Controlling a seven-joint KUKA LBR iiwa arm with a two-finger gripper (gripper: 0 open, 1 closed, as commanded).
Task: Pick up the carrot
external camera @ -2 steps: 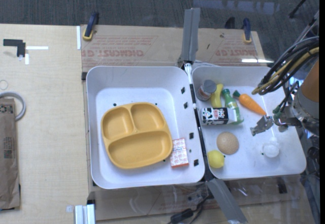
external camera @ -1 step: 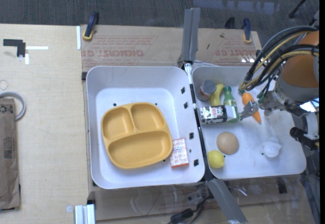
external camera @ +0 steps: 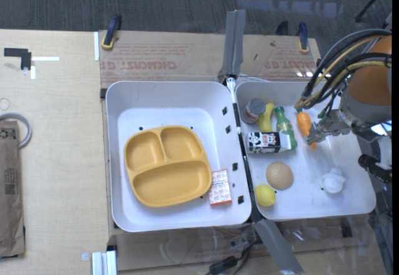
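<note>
At the near edge of the right bin (external camera: pixel 349 208) lay a yellow lemon (external camera: pixel 264 195), with a brown egg (external camera: pixel 279 175) just behind it and a small white object (external camera: pixel 333 182) well to the right. In the left bin (external camera: pixel 115 161), a yellow divided plate (external camera: pixel 167 165) sat with a small red and white packet (external camera: pixel 220 188) touching its near right side.

Farther back in the right bin, a black and white carton (external camera: pixel 263 141) lay on its side, and behind it stood a green bottle (external camera: pixel 284 125), a yellow piece (external camera: pixel 267 116) and a round can (external camera: pixel 254 110), all close together.

The carrot (external camera: pixel 303 124) was in the far middle part of the right bin, just right of the green bottle. It looked short and bright orange, thicker at the far end, and it seemed to lie with its length going from far to near. The tool (external camera: pixel 319 131) was just beside it on the right, maybe touching it. I cannot tell how far the tool was opened, and the carrot was not clearly seen inside it, so I would not call it held.

To do this step well, in my judgement, the tool should be centred over the thick part of the carrot and close across its width, keeping away from the bottle, and lift only when the hold is firm.
</note>
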